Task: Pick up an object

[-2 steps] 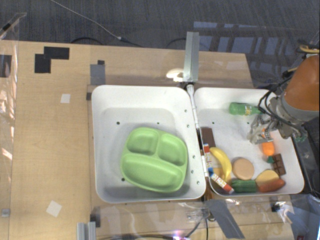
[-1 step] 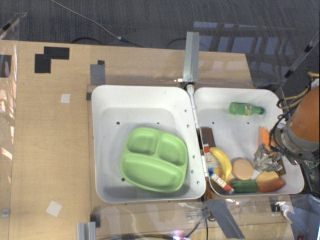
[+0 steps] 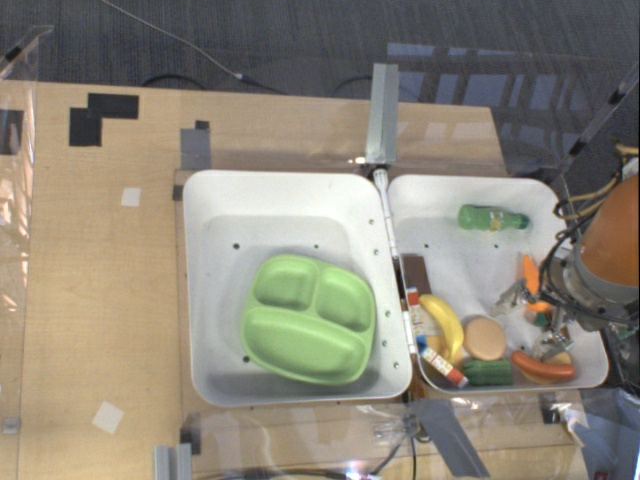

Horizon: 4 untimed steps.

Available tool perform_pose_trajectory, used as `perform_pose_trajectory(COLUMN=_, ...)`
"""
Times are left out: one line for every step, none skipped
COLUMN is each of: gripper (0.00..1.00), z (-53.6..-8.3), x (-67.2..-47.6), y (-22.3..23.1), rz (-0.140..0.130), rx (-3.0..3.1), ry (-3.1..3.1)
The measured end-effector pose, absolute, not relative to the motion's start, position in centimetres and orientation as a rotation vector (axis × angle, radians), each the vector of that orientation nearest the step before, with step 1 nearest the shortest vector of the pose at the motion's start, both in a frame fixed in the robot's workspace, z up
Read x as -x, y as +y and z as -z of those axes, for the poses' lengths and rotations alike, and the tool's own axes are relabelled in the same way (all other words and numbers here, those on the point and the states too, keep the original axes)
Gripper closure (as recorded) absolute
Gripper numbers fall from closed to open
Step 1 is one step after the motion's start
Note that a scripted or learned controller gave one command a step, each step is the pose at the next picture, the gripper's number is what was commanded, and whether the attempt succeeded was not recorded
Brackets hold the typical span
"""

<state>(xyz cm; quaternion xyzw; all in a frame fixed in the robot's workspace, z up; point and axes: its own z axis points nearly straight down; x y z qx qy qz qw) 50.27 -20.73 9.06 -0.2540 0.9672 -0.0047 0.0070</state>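
Glossy green sectioned plate (rounded) fills left bin; tool state unclear.

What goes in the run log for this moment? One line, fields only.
arm: over right bin, near edge | claw: low by hot dog | left bin: green tray

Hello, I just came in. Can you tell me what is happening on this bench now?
A grey robot arm reaches from the right into the right bin, its end effector low among toy foods: a banana, a green bottle, a hot dog and others. Nothing is visibly lifted yet. The left bin holds a green divided plate.
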Motion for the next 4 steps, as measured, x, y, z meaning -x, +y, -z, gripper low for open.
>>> perform_pose_trajectory(gripper=0.0, z=-9.0, x=-56.2, y=-15.9, rz=0.011, rx=1.11, ry=2.921)
perform_pose_trajectory(gripper=0.0, z=-9.1, x=-51.3, y=-20.9, rz=0.015, rx=1.121, ry=2.921)
perform_pose_trajectory(gripper=0.0, z=-9.1, x=-51.8, y=-17.3, rz=0.017, rx=1.021, ry=2.954)
perform_pose_trajectory(gripper=0.0, z=-9.2, x=-50.0, y=-13.9, rz=0.018, rx=0.95, ry=2.973)
